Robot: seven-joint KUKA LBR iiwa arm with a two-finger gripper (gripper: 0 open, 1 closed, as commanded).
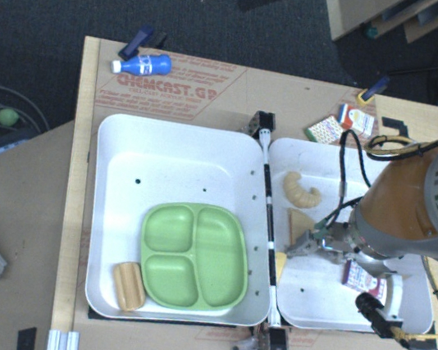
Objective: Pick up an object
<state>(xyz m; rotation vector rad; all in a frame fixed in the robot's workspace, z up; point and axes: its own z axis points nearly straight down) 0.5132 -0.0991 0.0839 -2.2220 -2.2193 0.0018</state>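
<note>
Below, my tool point(305, 244) hangs low in the right bin point(308, 311), whether gripping or not I cannot tell; a tan croissant point(303, 191) lies just beyond it, at the far-left corner.

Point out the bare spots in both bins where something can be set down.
Left bin: bare floor above the green tray; wooden block crowds its lower corner. Right bin: bare patch at bottom left; croissant and gripper crowd the rest.
</note>
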